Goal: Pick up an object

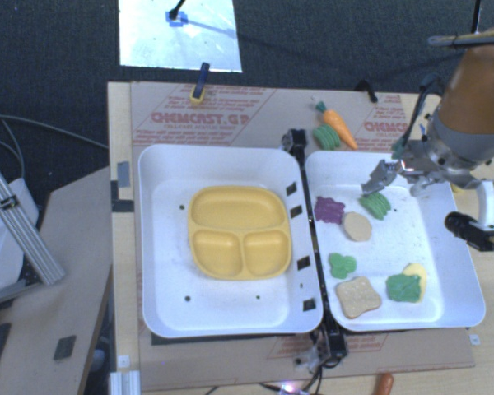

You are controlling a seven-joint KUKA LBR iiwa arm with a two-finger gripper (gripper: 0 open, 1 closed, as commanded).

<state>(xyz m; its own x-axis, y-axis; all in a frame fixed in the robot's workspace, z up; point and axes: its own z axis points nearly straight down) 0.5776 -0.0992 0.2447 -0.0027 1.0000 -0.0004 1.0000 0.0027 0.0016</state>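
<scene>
My gripper [381, 178] hangs over the upper middle of the right bin [445, 245], reaching in from the right. Directly below its tip is a green ridged toy vegetable [377, 205]; whether it is touching the gripper or lying on the bin floor is unclear. Nearby in the same bin are a purple grape bunch [328, 211], a round beige biscuit [357, 226], a small green broccoli piece [342, 264], a slice of toast [358, 296], a green leafy piece [403, 288] and a yellow piece [417, 272] beside it.
The left bin [160, 220] holds a yellow divided plate [237, 230]. A toy carrot [340, 125] and a green piece [326, 137] lie on the cardboard behind the bins. A black fitting [471, 230] juts over the right bin's right rim.
</scene>
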